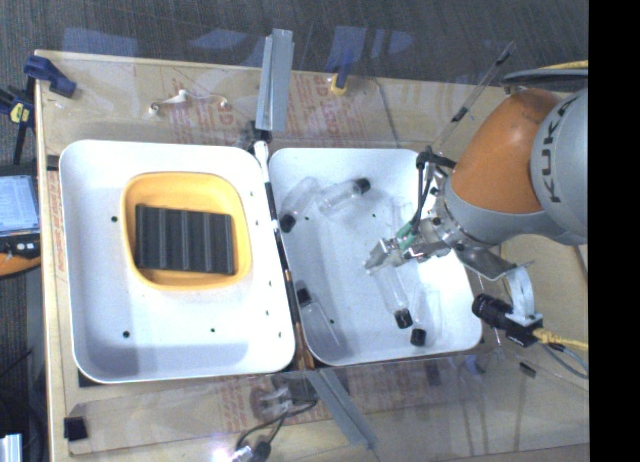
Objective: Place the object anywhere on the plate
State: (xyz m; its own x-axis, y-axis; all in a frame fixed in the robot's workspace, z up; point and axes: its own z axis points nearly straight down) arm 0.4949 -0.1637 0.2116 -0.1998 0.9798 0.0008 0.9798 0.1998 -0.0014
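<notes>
The jaws [385, 253], their state impossible to tell against glare, hang low in the right white bin [330, 345] among clear plastic vials [340, 193], seemingly picking one for the yellow plate [186, 186] in the left bin [95, 300].

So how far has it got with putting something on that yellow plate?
Nothing looks done yet: the plate in the left bin carries just a dark ridged insert. The clear vials lie in the right bin, where the tool sits low among them. Whether it grips one is unclear. Picking up, carrying over and placing remain.
</notes>
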